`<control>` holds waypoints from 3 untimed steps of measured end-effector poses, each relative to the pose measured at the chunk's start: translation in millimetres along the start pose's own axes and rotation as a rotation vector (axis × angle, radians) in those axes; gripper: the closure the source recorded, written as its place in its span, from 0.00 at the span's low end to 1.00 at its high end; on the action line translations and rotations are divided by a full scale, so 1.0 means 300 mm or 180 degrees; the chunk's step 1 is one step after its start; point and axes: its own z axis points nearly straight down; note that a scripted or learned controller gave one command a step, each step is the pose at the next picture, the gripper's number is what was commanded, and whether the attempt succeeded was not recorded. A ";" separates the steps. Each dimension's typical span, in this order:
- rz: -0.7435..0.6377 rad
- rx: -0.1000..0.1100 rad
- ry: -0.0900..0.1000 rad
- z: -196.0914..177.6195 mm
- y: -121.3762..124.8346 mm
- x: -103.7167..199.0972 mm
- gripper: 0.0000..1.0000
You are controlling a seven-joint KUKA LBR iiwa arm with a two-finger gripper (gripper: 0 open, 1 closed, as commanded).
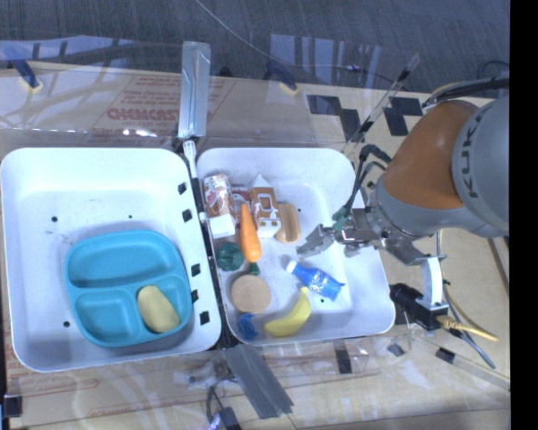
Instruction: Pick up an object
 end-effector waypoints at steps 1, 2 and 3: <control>-0.0042 -0.0010 -0.0001 0.346 -0.066 -0.033 0.00; -0.0055 -0.0017 -0.0005 0.311 -0.062 -0.036 1.00; 0.0304 -0.0034 -0.0007 -0.200 -0.070 0.022 1.00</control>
